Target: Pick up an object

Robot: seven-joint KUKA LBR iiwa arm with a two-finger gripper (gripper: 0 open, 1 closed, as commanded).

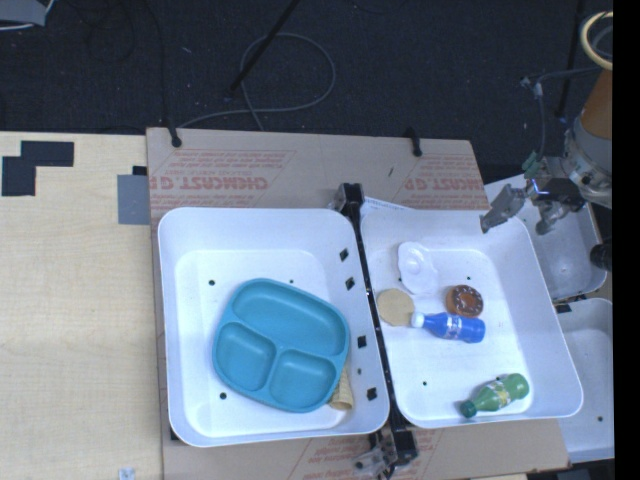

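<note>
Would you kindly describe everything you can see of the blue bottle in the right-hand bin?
The blue bottle is small and looks like glossy plastic, with a white cap end pointing toward the divider and a pale band around its body. It lies on its side near the middle of the right bin. Its cap end touches or overlaps a tan round piece, and a brown round item sits just behind it, apparently touching.

Dark floor (420, 58), loose cables (290, 68); pale, perhaps wooden, bench (70, 318).

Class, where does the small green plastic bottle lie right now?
The small green plastic bottle lies in the right white bin, near its front right corner, below the blue bottle.
</note>
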